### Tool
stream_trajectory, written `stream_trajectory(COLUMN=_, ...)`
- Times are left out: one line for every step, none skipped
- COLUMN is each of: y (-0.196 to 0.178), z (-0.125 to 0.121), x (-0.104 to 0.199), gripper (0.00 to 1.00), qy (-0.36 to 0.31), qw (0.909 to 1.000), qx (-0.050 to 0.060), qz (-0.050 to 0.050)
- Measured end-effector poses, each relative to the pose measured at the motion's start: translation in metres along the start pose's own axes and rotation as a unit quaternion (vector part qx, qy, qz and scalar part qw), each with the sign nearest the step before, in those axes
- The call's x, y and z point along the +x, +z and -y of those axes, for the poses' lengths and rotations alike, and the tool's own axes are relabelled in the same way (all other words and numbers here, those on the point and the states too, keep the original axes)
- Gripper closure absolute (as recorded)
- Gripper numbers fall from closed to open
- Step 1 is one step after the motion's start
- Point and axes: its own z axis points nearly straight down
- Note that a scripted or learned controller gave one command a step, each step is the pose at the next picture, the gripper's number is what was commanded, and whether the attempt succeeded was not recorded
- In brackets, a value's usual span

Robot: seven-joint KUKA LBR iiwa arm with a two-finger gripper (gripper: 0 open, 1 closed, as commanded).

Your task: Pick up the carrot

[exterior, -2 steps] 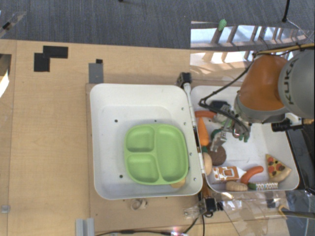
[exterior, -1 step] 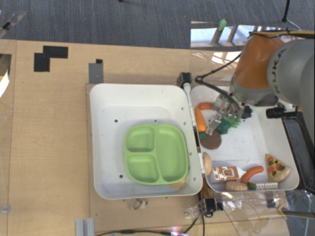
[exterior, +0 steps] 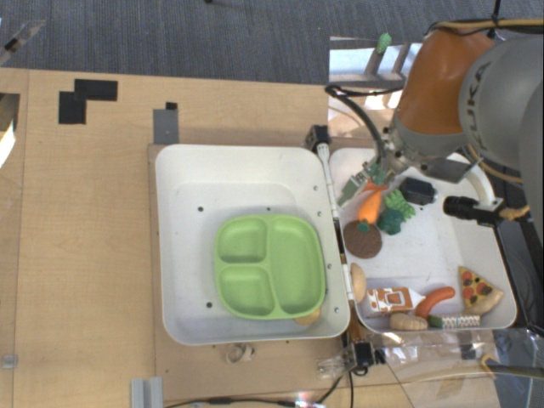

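Orange carrot [exterior: 371, 205] lies under the gripper [exterior: 372, 179] in right bin [exterior: 442, 243]

On my feed the surface [exterior: 93, 253] looks like pale, matt wood. Both bins, left [exterior: 183, 185] and right [exterior: 497, 313], read as smooth white plastic with a faint sheen. The green divided plate [exterior: 270, 266] looks like smooth, slightly glossy plastic. The carrot [exterior: 371, 206] seems matt orange plastic. The arm's orange band [exterior: 438, 66] is glossy; its grey shell [exterior: 510, 100] looks smooth and satin.
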Motion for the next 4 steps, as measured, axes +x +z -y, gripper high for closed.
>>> stream_trajectory(y=0.003, z=0.042, x=-0.027, gripper=0.00, qy=0.018, qw=0.9998, qx=0.004, qz=-0.001)
stream_trajectory(y=0.096, z=0.045, x=-0.067, gripper=0.00, qy=0.173, qw=0.9850, qx=-0.002, qz=0.004)
stream_trajectory(y=0.098, z=0.015, x=-0.080, gripper=0.00, qy=0.272, qw=0.9620, qx=0.019, qz=-0.005)
stream_trajectory(y=0.099, z=0.013, x=-0.081, gripper=0.00, qy=0.310, qw=0.9503, qx=0.024, qz=-0.010)
